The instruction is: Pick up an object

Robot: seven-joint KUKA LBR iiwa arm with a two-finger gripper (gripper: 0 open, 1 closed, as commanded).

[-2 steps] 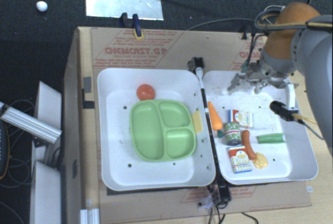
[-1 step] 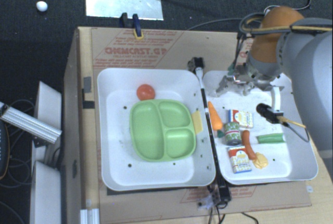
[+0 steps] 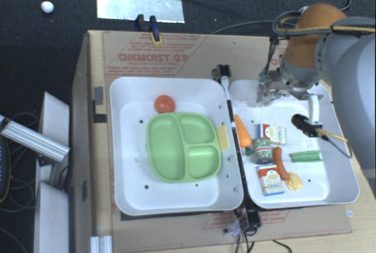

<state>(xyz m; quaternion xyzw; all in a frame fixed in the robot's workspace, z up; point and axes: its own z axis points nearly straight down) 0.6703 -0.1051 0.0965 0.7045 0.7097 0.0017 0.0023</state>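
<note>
The arm comes in from the right edge of the camera view as a broad grey link, high in the frame. It narrows to the orange band above the wrist (the band bulges like a rounded cap, seen from above). Below the band the wrist turns downward and to the left, ending in the gripper, a cluster of grey metal parts pointing down. Dark cables loop beside the orange band.

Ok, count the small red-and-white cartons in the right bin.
2. One small red-and-white carton lies mid-bin beside the green can; the other carton lies near the front edge. More could be hidden under the arm.
</note>
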